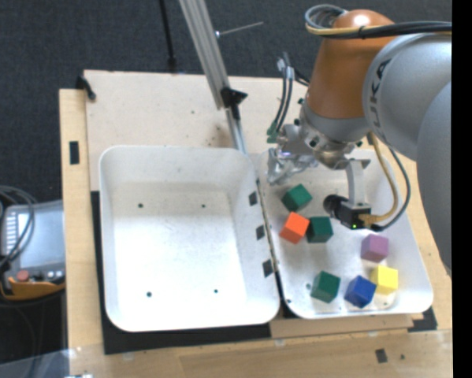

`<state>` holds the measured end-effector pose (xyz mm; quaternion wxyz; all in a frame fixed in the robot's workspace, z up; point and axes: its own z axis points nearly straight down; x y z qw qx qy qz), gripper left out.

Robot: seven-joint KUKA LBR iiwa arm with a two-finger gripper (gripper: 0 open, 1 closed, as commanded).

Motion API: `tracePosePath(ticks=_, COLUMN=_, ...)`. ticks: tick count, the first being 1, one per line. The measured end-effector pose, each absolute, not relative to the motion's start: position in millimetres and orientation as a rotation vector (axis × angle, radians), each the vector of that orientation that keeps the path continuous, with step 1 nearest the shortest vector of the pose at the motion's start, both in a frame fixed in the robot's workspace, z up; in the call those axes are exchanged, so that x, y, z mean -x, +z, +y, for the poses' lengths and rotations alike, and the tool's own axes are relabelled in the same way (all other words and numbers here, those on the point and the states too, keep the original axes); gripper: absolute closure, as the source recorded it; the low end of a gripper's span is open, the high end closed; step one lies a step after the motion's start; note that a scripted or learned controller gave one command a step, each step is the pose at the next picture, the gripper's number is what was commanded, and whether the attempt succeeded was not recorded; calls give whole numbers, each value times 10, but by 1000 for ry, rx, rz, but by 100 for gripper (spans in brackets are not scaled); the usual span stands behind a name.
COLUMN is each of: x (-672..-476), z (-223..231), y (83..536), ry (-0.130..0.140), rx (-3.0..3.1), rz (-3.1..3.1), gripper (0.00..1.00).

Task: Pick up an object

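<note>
Gripper [285, 166] low over the upper left corner of the right bin [413, 235], hanging from the grey arm [401, 77] with its orange band [342, 61]; metal fingers pointing down and left, nothing seen between them, and no telling from this angle whether spread or closed. Just below and to the right of the gripper, one dark green cube [297, 197], tilted, apart from the fingertips. Below that, one orange cube [295, 227] touching a second green cube [320, 230] on its right. Further out toward the near edge of the bin, a third green cube [325, 286], then one blue cube [361, 290] pressed against one yellow cube [385, 278], and above those one purple cube [374, 247]. Seven cubes in all: three green, one each of orange, blue, yellow and purple, all lying in the right bin. Small black device [346, 209] with a green light hanging beside the wrist on cables. Left bin [113, 211] alongside, white with a few dark specks. One slanted metal pole [208, 53] rising from the bench [141, 101] behind the two bins.
</note>
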<state>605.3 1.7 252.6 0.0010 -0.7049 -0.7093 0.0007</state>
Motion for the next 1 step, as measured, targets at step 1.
tracePosePath(ticks=1, x=-5922, z=529, y=2382, ry=2, rx=2214, rz=-2228, gripper=100)
